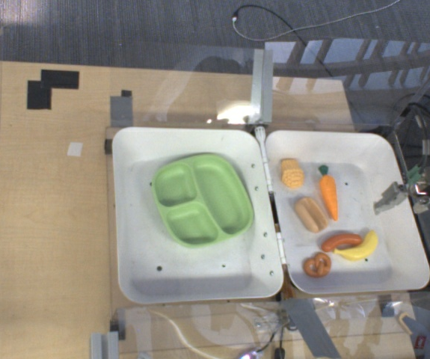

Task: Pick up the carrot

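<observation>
the gripper [391,197] sits at the three o'clock rim of the right bin [372,149], low over the white floor; it looks bare, though whether it is spread or pressed together i cannot tell. the carrot [327,193] lies toward nine o'clock from it, green top pointing to twelve, just beside a hot dog [311,215]. corn [292,173] lies at ten, a sausage [341,241], banana [360,247] and pretzel [317,265] near six. the left bin [136,275] bears a green divided plate [200,198].
</observation>
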{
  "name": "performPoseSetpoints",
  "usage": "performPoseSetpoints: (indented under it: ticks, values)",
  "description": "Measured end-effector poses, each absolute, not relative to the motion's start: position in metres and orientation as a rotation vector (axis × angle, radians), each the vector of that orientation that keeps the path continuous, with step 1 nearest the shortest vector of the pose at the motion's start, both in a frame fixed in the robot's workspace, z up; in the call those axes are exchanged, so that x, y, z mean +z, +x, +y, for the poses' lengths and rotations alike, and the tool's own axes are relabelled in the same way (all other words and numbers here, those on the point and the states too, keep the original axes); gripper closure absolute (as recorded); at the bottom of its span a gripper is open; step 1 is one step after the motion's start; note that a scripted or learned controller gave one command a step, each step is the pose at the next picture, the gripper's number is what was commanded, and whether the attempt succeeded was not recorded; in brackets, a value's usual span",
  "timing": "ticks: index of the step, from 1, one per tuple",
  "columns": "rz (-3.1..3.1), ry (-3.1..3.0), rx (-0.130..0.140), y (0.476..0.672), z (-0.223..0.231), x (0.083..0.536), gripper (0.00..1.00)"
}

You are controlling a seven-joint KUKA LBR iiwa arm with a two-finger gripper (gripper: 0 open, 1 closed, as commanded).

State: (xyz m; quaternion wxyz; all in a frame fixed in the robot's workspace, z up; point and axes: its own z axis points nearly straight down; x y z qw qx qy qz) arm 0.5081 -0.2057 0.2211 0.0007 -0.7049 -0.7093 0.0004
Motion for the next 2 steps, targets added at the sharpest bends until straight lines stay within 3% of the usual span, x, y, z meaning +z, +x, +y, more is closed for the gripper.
performPoseSetpoints:
  ticks: [1,2]
  values:
    - [-2.275,-2.178,-0.007,0.5597,-0.1592,0.0898,0.0]
    - [-2.275,-2.175,-0.012,0.5618,-0.1572,0.0976,1.0]
